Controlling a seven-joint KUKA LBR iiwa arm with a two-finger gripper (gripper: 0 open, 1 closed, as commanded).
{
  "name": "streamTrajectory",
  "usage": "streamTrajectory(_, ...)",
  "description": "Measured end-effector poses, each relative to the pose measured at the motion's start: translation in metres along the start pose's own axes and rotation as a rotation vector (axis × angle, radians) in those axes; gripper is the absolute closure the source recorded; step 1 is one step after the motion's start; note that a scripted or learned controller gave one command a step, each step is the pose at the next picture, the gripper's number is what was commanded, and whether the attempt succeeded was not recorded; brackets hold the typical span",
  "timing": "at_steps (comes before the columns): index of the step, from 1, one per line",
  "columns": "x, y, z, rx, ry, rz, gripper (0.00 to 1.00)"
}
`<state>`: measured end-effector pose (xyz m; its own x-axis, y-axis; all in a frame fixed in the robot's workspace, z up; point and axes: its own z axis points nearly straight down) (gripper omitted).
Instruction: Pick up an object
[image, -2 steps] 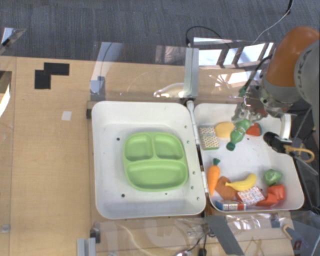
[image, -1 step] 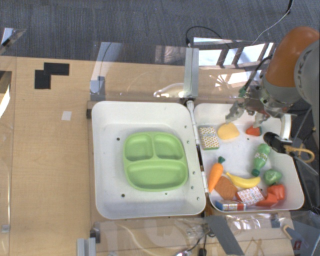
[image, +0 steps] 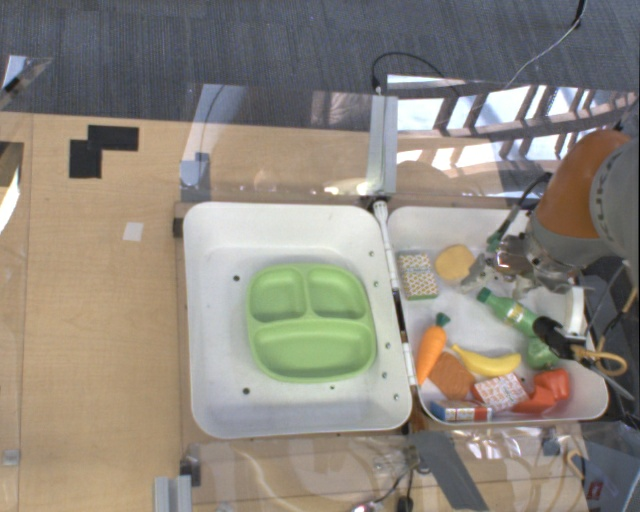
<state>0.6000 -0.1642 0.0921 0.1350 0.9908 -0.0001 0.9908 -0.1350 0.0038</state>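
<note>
Left bin (image: 210, 300): green three-compartment plate (image: 311, 322) sits roughly centred, flat, nothing on it.

Right bin (image: 598, 400): toy food, clustered toward the near side. Dotted green-grey pad (image: 417, 275) lies against the left wall, a round tan cookie-like piece (image: 455, 263) just beside it. Below those, carrot (image: 431, 348) tilted with its green top up, its tip touching a brown block (image: 451, 377). Banana (image: 486, 361) lies across the middle; red-and-white carton (image: 498, 392) and a small flat pack (image: 461, 411) sit under it near the front wall. Red piece (image: 549, 388) at the front right corner, green piece (image: 541, 352) just above it. Green bottle (image: 508, 310) lies tilted on its side.

Gripper (image: 512, 258) is low over the bin's far right area, between cookie and bottle. Can't tell jaw opening or whether it has anything; the wrist hides it.
</note>
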Motion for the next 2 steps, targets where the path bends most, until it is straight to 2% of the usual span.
streamTrajectory(1, 0.001, 0.002, -0.010, -0.003, 0.001, -0.002, 1.00)
streamTrajectory(2, 0.080, 0.046, -0.082, -0.002, 0.001, -0.233, 1.00)
